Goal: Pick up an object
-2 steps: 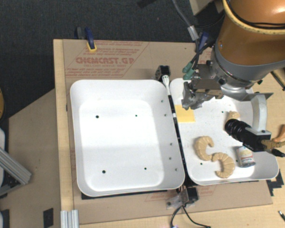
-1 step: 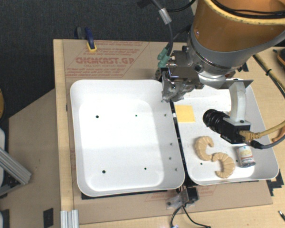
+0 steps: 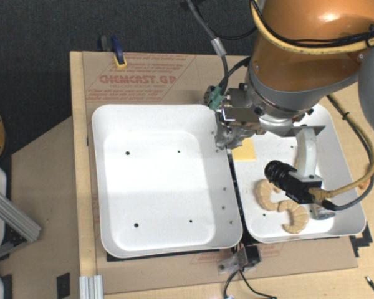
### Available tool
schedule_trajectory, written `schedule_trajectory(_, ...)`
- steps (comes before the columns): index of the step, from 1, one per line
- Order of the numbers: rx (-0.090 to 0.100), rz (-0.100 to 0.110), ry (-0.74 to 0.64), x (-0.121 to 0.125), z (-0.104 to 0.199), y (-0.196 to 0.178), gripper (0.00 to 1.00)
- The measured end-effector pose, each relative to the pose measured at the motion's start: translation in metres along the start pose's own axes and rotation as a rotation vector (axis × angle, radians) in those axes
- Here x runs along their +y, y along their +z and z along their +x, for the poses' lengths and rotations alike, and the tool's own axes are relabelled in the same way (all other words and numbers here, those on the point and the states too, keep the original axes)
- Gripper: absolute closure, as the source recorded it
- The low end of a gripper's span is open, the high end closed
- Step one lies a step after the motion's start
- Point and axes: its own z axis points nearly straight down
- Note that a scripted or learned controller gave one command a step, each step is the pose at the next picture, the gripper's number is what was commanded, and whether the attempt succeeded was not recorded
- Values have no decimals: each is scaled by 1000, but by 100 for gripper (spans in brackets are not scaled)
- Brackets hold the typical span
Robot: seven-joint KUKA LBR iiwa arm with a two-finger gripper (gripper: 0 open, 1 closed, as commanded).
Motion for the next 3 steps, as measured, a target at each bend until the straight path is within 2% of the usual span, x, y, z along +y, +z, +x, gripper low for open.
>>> schedule_trajectory(1, 5, -11, -10, 0, 62, -31, 100)
schedule_trajectory(2, -2, 4, -7, -1, 105, 60, 100)
schedule_trajectory(3, 8, -20, -4, 1, 102, -49, 100)
